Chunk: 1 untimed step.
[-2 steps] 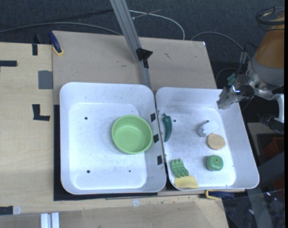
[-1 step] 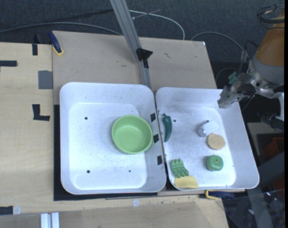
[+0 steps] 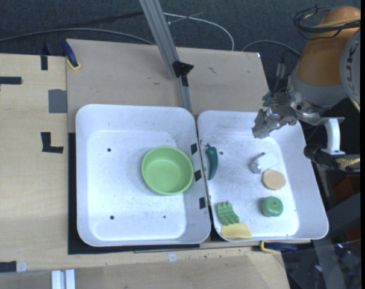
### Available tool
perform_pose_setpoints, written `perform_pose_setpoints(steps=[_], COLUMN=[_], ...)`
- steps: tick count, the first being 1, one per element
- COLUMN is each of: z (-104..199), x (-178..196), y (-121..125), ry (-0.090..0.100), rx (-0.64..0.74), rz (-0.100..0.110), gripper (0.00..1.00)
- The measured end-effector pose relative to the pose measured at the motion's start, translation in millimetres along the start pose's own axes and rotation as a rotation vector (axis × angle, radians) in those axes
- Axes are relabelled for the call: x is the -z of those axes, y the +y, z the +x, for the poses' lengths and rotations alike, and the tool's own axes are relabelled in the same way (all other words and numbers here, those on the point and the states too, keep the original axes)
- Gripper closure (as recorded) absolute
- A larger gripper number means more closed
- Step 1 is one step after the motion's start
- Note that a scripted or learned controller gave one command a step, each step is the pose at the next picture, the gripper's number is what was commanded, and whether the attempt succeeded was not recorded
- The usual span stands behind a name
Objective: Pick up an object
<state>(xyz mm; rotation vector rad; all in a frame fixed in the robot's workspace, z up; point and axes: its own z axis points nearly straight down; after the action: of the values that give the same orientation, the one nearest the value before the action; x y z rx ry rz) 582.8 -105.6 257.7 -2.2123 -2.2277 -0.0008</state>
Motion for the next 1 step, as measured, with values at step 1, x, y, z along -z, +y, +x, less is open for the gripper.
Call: perform_pose_setpoints(steps=[1], z=[49.0], x=[-15.8], y=[4.5], ry=[-0.001], rx=[-0.001], rz=[0.002], gripper=[1.00])
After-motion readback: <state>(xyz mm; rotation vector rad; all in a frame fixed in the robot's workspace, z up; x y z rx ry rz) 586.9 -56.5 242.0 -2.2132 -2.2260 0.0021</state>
